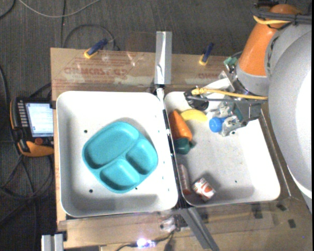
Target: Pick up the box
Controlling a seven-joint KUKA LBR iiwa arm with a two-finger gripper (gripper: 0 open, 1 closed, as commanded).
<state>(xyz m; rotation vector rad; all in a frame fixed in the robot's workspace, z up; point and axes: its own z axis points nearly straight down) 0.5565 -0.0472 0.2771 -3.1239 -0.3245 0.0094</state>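
From above, the gripper (226, 120) hung over the right bin's (251, 187) far end beside a yellow banana (194, 115) and a carrot (179, 125); whether its jaws were apart I cannot tell. The small red-and-white box (203, 188) lay well apart near the front wall beside a brown tube (184, 178). A descent here would likely catch the toy food instead.

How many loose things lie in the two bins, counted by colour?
Blue: 1, tray in the left bin
Orange with green end: 1, carrot
Yellow: 1, rounded item
Red and white: 1, box
Brown: 1, thin item at the right bin's left wall
Total: 5
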